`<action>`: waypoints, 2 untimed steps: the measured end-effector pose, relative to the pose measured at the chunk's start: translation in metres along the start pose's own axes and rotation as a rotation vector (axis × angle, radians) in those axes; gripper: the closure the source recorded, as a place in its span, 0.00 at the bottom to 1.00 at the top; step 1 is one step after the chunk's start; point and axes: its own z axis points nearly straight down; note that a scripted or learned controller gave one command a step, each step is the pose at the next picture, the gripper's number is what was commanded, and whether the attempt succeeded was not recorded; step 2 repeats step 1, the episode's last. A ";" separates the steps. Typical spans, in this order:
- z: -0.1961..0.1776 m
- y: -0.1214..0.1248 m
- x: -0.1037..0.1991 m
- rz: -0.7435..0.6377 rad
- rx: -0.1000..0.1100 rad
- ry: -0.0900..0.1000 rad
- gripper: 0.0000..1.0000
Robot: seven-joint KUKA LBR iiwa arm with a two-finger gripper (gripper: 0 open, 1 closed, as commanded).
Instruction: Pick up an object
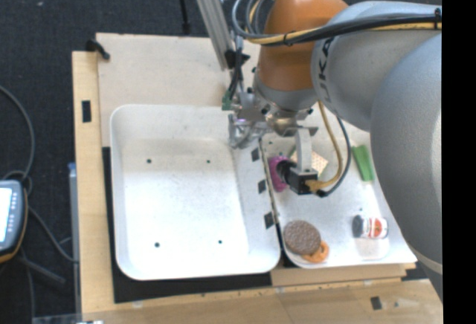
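My gripper point(239, 131) hangs under the orange wrist band, over the ridge where the two white bins meet, near their far ends. In the right bin point(338, 258), a magenta object point(278, 172) lies just below and right of the gripper, apart from it. A brown round disc point(300, 235) sits on an orange piece at the near edge. A green stick point(362, 163) lies further right, and a small white and red object point(370, 227) rests near the front right. A beige patterned piece point(319, 161) shows beside the wrist. I see nothing between the gripper's parts.
The left bin point(178, 196) lies left of the gripper. A slanted aluminium rail point(208, 7) rises behind the bins, close to the wrist. The big grey arm covers the right bin's far right part. Wooden bench edge runs along the front.
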 end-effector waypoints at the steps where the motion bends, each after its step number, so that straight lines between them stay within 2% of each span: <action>1: 0.001 0.000 -0.003 0.006 0.000 -0.001 0.00; 2: 0.001 0.000 -0.003 0.006 0.000 -0.001 0.00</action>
